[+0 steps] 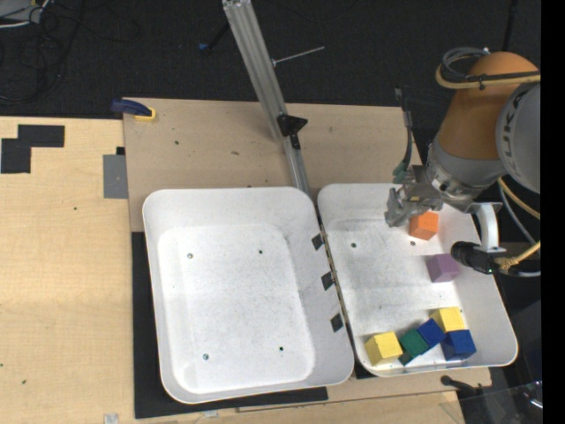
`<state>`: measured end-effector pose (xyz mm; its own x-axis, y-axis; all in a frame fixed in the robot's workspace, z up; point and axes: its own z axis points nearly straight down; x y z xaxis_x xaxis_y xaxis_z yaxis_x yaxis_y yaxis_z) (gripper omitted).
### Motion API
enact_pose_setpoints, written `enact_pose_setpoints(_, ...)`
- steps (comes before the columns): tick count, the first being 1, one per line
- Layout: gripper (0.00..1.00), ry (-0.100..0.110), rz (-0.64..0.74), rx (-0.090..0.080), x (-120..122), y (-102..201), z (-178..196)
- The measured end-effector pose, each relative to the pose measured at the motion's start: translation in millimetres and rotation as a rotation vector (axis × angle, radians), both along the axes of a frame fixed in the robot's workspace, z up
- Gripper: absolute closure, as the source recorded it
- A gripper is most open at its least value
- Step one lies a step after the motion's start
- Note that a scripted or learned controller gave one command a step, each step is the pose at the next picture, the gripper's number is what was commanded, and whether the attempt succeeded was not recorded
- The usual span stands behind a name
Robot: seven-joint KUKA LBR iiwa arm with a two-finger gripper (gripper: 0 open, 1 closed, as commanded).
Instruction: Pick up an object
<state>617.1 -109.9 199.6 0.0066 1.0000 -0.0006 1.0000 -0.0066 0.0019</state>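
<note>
The hand [408,207] is hanging low over the far part of the right bin [371,263], reaching in from the right under the grey arm with the orange band [481,104]. Whether it is spread or closed I cannot tell; the metal parts are blurring together from this angle.

An orange block [425,225] is sitting just beside the hand, on its near right side, and looks to be touching it or almost so. It seems the likeliest target, though nothing is showing it gripped. A purple block [443,267] is lying near it, toward the front of the bin. Further forward, in the bin's near right corner, 5 more pieces are crowding together: a yellow block [383,346], a green block [413,344], 2 blue blocks [431,331] [457,344] and a second yellow block [449,318], most of them touching. The left bin [177,210] is lying alongside on the counter [203,140], and a slanted metal rail [260,69] is rising behind both.

The main risk, as I judge it, is that the hand is sitting off to one side of the orange block instead of over it. A closing move from here could nudge the block away or catch only an edge, so it slips out on the lift. A black cable [481,259] is trailing close above the purple block and could brush it.
</note>
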Motion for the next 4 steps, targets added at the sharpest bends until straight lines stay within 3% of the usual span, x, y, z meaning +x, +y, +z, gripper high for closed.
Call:
enact_pose_setpoints(1, 1.00, -0.001, 0.009, 0.000, 1, -2, 48)
enact_pose_setpoints(4, 1.00, 0.008, 0.010, 0.002, 6, 161, 18)
